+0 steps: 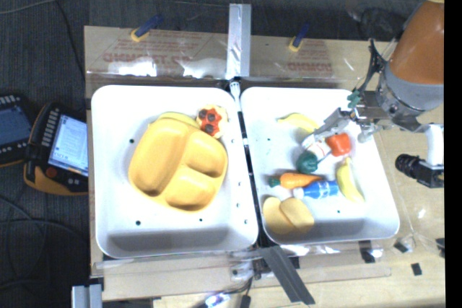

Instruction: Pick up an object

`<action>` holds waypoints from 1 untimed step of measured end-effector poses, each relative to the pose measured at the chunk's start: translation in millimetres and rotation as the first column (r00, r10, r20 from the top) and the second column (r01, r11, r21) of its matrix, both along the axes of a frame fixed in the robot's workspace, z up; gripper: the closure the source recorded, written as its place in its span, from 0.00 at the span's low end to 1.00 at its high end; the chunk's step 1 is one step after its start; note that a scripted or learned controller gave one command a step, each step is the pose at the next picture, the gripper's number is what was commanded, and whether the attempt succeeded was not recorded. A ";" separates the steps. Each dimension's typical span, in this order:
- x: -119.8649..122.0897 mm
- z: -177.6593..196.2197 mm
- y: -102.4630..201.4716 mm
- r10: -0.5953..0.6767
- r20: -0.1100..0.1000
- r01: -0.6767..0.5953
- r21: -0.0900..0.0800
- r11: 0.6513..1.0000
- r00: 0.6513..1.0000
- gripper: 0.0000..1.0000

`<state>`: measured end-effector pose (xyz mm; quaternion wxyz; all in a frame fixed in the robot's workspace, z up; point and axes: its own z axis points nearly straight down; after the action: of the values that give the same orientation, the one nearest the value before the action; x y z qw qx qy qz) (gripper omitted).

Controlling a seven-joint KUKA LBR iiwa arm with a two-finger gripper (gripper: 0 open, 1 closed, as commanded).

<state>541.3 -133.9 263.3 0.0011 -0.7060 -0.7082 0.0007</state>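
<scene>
From above, the tool (333,128) hangs low over the right bin (382,216), beside a red-orange toy (338,144) among the clutter, likely lining up a pick; whether it is parted or closed, I cannot tell.

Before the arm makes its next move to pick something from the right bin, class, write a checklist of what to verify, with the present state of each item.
1. Gripper is over the right bin, where the small items lie: ok.
2. An object is seen between the fingers: not ok; none shows there.
3. Fingers open or shut: cannot tell, they are too small and blurred.
4. A target lies close by: ok; the orange-red piece and the green piece sit right beside the gripper.
5. The target stands apart from its neighbours: not ok; the carrot, blue bottle and banana crowd together.
6. The large yellow object in the left bin is out of the way: ok.
</scene>
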 end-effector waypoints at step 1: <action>52.6 -151.5 -32.0 0.137 0.002 -0.137 0.001 0.991 0.991 0.00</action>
<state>593.9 -166.0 111.8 0.0006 -0.6556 -0.7551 -0.0003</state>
